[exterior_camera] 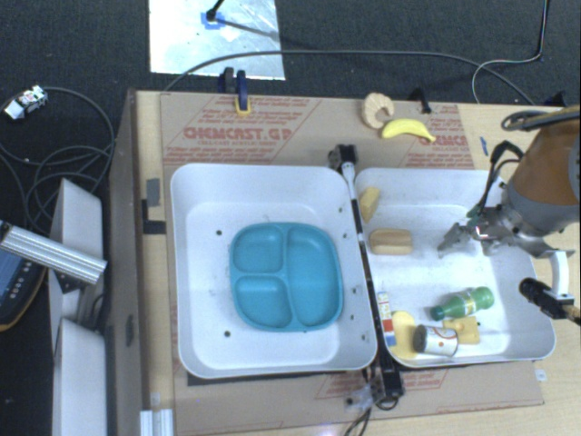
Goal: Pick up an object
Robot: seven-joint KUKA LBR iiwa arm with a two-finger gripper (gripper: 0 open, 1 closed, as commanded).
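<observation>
Looking at near edge of right bin (531, 348): green bottle (463, 302), yellow bits, small can (434, 340), all loose. Further back tan block (391, 241), untouched too. Gripper (474, 234) low over bin floor, jaws spread, nothing between. Banana (406, 130) out on counter (272, 125). Pick not started, grab and lift left.

Glossy blue plastic tray (286, 275); smooth white plastic bins (195, 243); matt cardboard base (263, 130)

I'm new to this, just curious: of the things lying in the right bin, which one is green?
The green bottle, lying on its side near the bin's front right. The tan block and the yellowish piece sit farther back, and the front cluster is mostly white and yellow.
</observation>
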